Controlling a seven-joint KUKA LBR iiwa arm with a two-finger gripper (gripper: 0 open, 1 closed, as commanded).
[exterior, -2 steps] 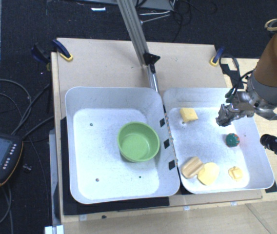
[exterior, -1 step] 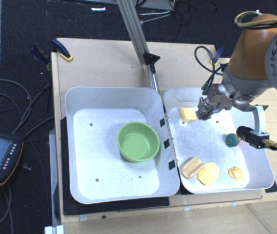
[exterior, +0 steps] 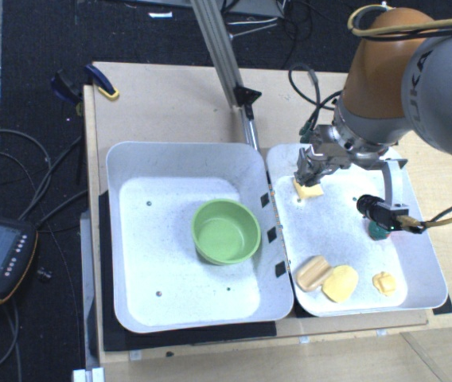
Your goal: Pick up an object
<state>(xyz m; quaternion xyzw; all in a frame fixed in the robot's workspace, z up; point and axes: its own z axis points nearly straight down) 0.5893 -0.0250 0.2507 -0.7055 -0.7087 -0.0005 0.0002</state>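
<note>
the gripper (exterior: 309,175) is down at the pale yellow block (exterior: 309,190) in the right bin (exterior: 421,289), grip state cannot be determined, lift not yet done.

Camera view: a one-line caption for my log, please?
Gripper poised at a pale yellow block in the right bin; green bowl sits in the left bin.

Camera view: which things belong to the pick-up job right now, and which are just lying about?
In the job: two-finger gripper; pale yellow block directly under it, in the right white bin.
Lying about: green plastic bowl in the left white bin; tan oval piece; yellow rounded piece; small yellow lump.
</note>
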